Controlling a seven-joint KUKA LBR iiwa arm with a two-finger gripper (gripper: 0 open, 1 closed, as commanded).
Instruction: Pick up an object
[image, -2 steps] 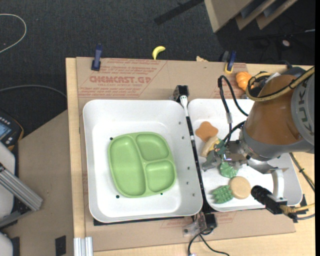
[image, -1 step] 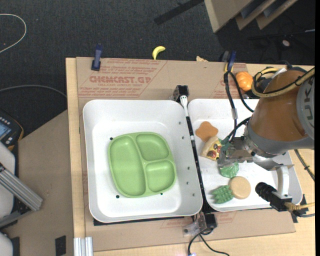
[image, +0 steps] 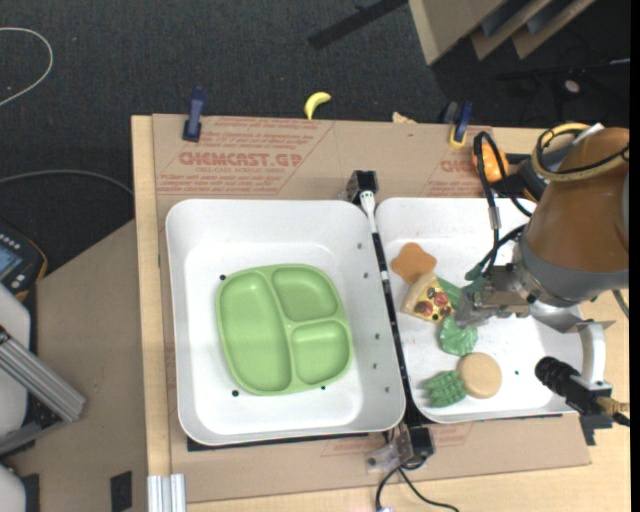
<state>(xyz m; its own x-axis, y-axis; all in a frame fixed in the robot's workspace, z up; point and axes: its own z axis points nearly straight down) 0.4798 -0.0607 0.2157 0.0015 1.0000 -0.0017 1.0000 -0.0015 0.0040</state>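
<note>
The green toy (image: 458, 336) lies in the right bin (image: 520, 400), just under the gripper (image: 478, 305); how the tool is set, and whether it has anything, I cannot tell. A pizza slice (image: 428, 300) touches it, with a round biscuit (image: 482, 374) just beside. Such crowding could perhaps spoil the grasp or drag a neighbour along.

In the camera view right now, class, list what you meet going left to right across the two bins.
Green divided plate → orange toy wedge → pizza slice toy → round tan biscuit toy → gripper
</note>
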